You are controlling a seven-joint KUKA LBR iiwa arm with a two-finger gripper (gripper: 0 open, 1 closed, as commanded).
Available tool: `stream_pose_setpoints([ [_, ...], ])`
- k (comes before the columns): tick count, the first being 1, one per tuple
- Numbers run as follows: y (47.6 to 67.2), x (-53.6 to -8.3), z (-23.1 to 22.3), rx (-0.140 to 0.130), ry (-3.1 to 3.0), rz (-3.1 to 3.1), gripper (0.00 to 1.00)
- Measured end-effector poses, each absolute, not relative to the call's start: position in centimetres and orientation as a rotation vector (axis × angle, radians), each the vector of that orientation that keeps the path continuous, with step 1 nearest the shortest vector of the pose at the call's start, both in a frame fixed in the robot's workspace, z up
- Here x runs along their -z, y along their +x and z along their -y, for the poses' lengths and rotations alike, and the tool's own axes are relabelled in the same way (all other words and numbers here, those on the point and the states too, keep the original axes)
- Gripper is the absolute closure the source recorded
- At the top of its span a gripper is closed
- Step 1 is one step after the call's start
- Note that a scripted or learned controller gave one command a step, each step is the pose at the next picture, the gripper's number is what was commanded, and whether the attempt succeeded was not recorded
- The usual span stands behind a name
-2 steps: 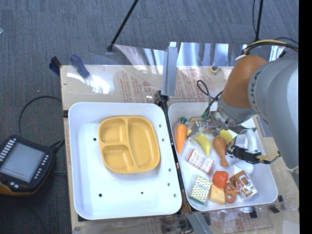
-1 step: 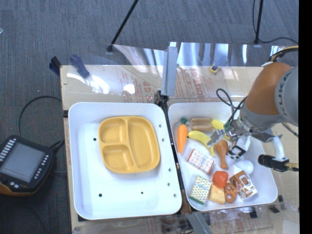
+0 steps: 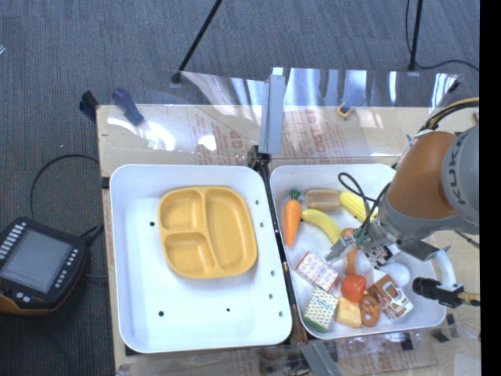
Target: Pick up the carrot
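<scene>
Yellow three-section plastic plate [image 3: 208,231] sits alone in the left bin [image 3: 133,304]. Orange toy carrot with green top [image 3: 291,219] lies well left of the gripper [image 3: 356,247], untouched. Can't tell how the gripper's set.

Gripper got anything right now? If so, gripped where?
Cannot be told. The gripper sits low among the toy food in the right bin, its tips hidden. The carrot lies apart by the bin's left wall, untouched.
</scene>
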State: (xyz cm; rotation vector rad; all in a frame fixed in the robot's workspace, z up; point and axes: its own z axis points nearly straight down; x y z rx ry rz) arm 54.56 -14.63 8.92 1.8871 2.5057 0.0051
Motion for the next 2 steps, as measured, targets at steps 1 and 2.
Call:
stream_pose_setpoints([
  [1, 57.0, -8.4, 14.9, 0.0, 1.477, -2.778, 0.0],
  [2, 53.1, -10.2, 13.9, 0.0, 1.44, -2.797, 0.0],
])
